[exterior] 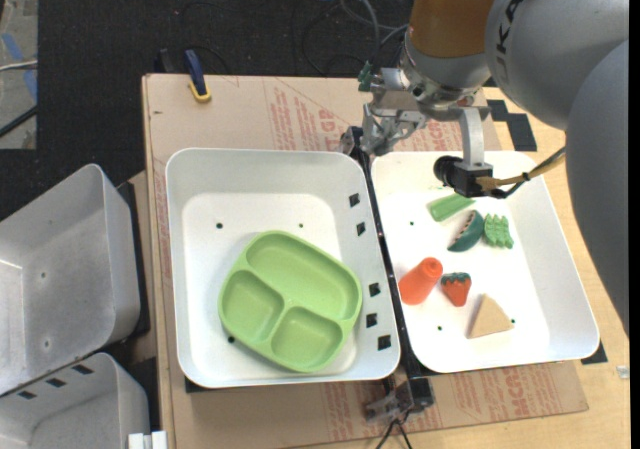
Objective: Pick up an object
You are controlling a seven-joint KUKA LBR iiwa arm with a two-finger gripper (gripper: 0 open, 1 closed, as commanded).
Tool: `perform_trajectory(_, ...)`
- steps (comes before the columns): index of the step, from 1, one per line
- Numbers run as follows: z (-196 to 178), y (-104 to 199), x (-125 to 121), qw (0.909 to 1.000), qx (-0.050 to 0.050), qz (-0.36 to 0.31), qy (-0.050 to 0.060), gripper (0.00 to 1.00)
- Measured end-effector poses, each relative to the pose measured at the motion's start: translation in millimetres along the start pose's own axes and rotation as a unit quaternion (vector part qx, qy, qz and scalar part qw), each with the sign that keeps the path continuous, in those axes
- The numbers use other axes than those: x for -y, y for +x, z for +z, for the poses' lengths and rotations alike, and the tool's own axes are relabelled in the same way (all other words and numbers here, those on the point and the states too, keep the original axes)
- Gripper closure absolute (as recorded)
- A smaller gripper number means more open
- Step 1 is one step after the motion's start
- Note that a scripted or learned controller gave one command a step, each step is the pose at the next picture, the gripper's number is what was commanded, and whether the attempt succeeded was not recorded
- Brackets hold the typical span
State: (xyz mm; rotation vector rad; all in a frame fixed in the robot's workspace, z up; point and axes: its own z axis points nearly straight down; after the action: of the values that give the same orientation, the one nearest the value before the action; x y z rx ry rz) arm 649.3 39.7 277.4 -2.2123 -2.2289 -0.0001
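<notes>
In the camera view, your gripper (392, 129) hangs over the far rim where the two white bins meet, under the orange band of the arm (520, 27). You cannot tell from this angle how its fingers stand; the metal parts blur together, and nothing shows between them.

The things to pick lie in the right bin (560, 332). A light green wedge (449, 206) sits nearest the far side, just below a black part of the arm's tooling. Beside it lie a dark teal slice (466, 232) and a green ridged piece (497, 230), close together. Nearer you, an orange cup (421, 280) lies tipped on its side, just beside a small red strawberry-like toy (457, 287). A tan wedge (489, 319) rests near the front.

The left bin (190, 237) holds a light green divided tray (289, 299) with three compartments, set at a slant.

Both bins sit on a brown board (250, 107) printed with faint red lettering too pale to read. A blue and yellow clamp (198, 76) grips its far edge. Grey plastic tubs (60, 267) stand at the left, and cables run over the dark floor (90, 17) beyond.
</notes>
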Motion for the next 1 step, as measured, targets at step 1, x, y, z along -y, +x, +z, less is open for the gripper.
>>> perform_trajectory(1,5.0,47.9,-3.1,1.0000,0.000,0.000,-0.001,1.00)
